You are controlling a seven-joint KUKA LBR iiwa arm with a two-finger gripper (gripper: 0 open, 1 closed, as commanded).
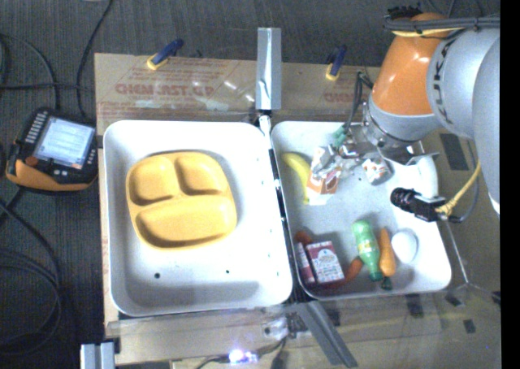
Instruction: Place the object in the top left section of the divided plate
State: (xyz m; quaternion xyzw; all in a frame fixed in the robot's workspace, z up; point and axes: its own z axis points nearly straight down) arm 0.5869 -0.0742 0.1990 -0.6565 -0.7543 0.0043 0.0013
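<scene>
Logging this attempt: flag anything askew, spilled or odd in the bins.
Nothing is spilled or damaged. The yellow plate sits slightly rotated in the left bin. The right bin's toys lie jumbled, mostly along its near edge.

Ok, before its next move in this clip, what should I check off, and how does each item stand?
1. Gripper is over the right bin: ok.
2. An object is held between its fingers: cannot tell.
3. Divided plate lies flat in the left bin: ok.
4. Plate's top left section free: ok.
5. Banana and small carton crowd the gripper: not ok.
</scene>
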